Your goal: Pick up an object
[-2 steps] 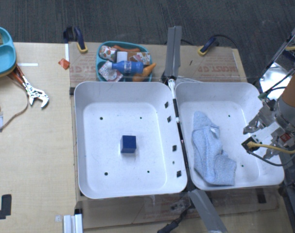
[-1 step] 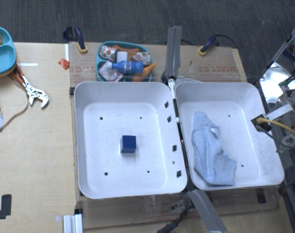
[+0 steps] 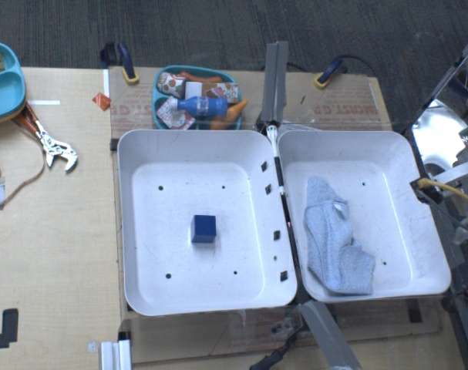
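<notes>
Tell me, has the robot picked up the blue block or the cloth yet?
Not yet. Nothing looks done: the blue block sits on the floor of the left bin, and the grey cloth lies crumpled in the right bin. Nothing is being lifted. The whole pick is left to do.

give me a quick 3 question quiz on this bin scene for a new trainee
1. True or false: the blue block lies in the right bin.
2. Multiple choice: what lies in the right bin? A) a wrench B) a light blue cloth C) a bottle
3. Fill in: behind the left bin, a small teal tray holds a jumble of small items, and out on the bench to the left lies a metal ____.

Key
1. False. The block sits alone in the left bin, near its middle.
2. B. The light blue cloth lies crumpled there, running from mid-bin toward the near edge.
3. wrench
</notes>
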You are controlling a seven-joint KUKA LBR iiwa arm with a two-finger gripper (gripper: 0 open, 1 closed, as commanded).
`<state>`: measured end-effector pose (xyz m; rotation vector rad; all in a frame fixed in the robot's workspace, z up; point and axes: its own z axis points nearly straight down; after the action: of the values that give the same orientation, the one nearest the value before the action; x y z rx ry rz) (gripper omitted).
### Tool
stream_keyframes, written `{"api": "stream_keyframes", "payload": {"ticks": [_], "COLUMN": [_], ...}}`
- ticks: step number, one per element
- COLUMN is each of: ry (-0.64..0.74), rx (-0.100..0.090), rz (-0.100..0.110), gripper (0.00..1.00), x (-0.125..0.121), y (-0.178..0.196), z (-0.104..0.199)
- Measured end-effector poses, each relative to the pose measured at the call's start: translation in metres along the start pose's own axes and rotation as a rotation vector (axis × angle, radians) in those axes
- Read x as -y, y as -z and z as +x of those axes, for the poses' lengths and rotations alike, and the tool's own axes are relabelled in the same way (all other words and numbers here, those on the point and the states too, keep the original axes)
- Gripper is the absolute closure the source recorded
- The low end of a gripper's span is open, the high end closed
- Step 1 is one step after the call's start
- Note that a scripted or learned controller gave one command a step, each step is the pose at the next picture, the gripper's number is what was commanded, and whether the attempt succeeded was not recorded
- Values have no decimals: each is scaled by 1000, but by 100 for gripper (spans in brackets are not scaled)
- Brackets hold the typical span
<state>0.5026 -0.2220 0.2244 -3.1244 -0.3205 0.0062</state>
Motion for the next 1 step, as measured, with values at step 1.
{"api": "stream_keyframes", "payload": {"ticks": [1], "ry": [1], "rx": [0], "rz": [0], "gripper": [0], "x": [1], "y": [34], "z": [-7]}}
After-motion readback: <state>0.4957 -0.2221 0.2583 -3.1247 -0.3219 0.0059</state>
